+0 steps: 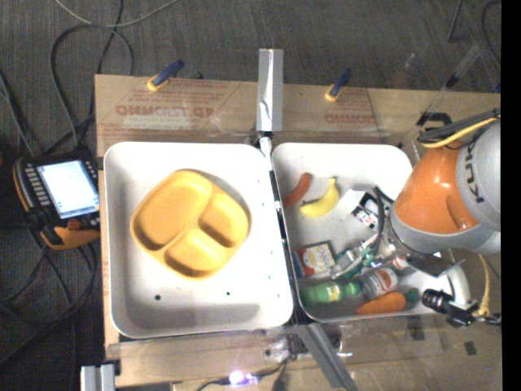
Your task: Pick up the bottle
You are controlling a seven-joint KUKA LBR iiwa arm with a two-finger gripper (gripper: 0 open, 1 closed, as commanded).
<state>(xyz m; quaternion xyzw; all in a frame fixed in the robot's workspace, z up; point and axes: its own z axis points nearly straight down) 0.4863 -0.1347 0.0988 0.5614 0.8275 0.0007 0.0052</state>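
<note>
In the right bin (403,163), tool (358,259) just above green bottle (332,291), carrot (381,303) beside.

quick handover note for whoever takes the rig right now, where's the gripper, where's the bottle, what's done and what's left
Gripper: down in the right bin, over the clutter near its front. Whether its fingers are open or shut cannot be told from this view.

Bottle: the green one lies on its side near the front wall of the right bin, just below the gripper, next to a clear bottle and a carrot. A banana sits further back.

Left bin: holds a yellow divided tray.

Done: arm has reached into the bin. Left: the bottle is not lifted; a grasp is not confirmed.
</note>
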